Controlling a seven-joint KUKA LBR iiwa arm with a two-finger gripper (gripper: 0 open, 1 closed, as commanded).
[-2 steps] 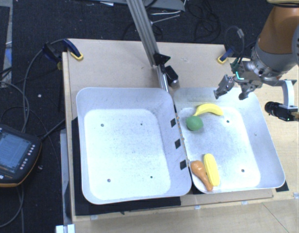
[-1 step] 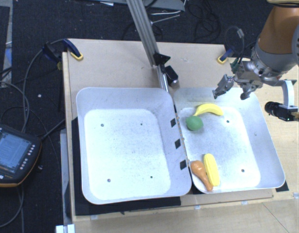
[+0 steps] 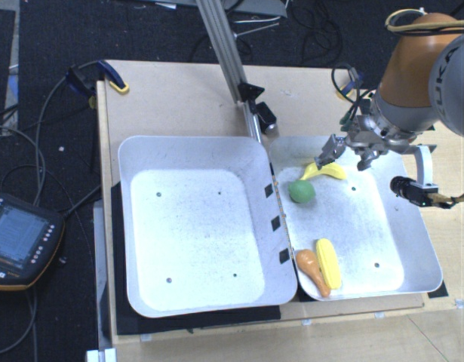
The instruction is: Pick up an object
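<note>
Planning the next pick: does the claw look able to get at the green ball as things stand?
Probably yes. The claw hangs above the right bin, near the green ball, which lies uncovered; the yellow piece sits close beside it.

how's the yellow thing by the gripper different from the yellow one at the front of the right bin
The yellow piece near the gripper is curved and lies crosswise at the bin's back, beside the green ball. The front yellow piece is straighter, lies lengthwise and touches the orange piece. Both lie loose in the right bin.
</note>
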